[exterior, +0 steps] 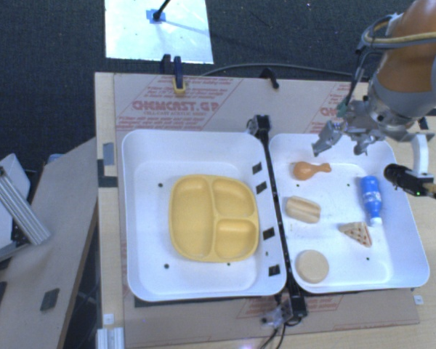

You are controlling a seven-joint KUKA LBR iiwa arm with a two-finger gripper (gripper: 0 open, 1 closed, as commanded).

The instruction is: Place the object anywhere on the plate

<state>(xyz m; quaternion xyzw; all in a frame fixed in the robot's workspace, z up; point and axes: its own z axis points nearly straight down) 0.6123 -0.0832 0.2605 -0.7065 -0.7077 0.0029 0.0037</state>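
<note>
- Nearest the camera in the right bin [414, 267] lies a round tan cookie [312, 265], at the bin's near left corner.
- Just beyond it and to the right sits a triangular pizza slice [356, 233], tan with reddish spots, lying flat.
- Farther in, near the bin's left wall, rests a pale bread roll [303, 209] — well apart from the slice.
- A blue bottle with a white cap [370, 199] lies on its side toward the right of the bin, cap end pointing near.
- At the far side of the same bin is an orange chicken drumstick [310, 170], lying flat on the white floor, its narrow end pointing right.
- The gripper [344, 140] hangs over the bin's far edge, above and slightly right of the drumstick — its two fingers are spread apart with nothing between them.
- The grey arm with its orange band [421, 27] reaches in from the upper right.
- The left bin [145, 166] holds a yellow divided plate [213, 217] with three compartments; none of the food pieces is on it.
</note>
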